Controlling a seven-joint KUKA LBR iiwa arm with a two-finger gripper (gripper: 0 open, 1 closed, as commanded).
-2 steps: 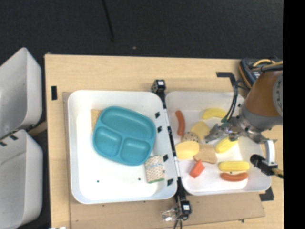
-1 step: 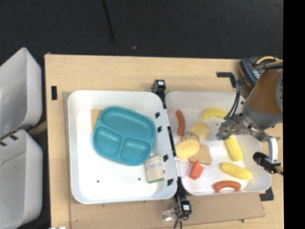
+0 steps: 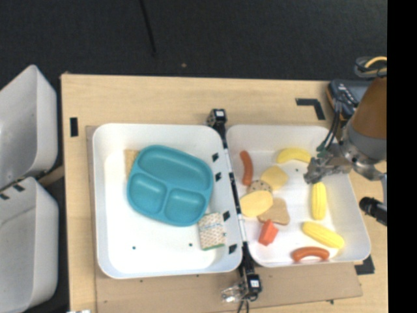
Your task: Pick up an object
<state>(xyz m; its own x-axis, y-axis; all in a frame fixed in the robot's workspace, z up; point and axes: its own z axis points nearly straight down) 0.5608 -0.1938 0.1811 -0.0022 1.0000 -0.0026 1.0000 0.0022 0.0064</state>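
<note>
White left bin (image 3: 111,253): blue tray (image 3: 171,185), patterned packet (image 3: 212,231). Right bin (image 3: 339,256): toy foods. Gripper (image 3: 316,171) above corn cob (image 3: 318,201); grip state unclear.

A pale wooden bench (image 3: 195,100) stands on a dark, almost black floor (image 3: 195,25) crossed by a thin dark cable (image 3: 146,21), with two white boxy units (image 3: 23,175) just beside its left edge.

A pale wooden bench (image 3: 163,100) bears two shallow white plastic bins: the left bin (image 3: 111,240) and the right bin (image 3: 287,134), touching side by side along clipped rims.
</note>
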